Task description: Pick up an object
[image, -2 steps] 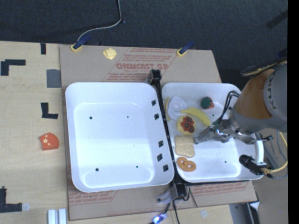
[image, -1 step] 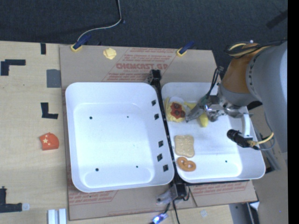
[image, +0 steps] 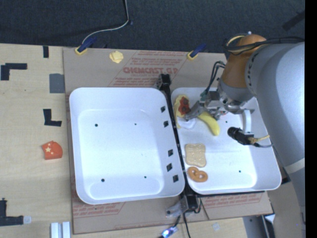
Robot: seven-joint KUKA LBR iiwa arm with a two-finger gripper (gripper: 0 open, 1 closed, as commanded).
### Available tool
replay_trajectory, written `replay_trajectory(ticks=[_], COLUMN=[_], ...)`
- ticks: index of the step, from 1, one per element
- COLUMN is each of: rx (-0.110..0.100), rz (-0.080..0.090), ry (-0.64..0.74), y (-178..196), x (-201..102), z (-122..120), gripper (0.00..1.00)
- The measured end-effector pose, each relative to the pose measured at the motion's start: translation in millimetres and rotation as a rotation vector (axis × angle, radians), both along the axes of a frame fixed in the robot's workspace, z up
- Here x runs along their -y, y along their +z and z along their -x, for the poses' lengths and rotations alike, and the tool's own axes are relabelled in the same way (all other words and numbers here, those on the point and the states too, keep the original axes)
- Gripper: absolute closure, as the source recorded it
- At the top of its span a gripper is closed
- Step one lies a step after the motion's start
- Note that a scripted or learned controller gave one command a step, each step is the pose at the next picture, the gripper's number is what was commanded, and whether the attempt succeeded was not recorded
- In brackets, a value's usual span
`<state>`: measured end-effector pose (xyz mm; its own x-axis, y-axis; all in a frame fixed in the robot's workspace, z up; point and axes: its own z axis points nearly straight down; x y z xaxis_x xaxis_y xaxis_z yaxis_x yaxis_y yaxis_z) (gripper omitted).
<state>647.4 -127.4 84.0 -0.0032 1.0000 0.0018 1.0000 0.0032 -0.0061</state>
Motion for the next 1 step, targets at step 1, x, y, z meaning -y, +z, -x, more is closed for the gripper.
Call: replay_trajectory(ticks=[1], rx=[0.005], rz=[0.002], ry=[0.000], y=[11.4], x=[1.5], z=[0.0], gripper=[1.00])
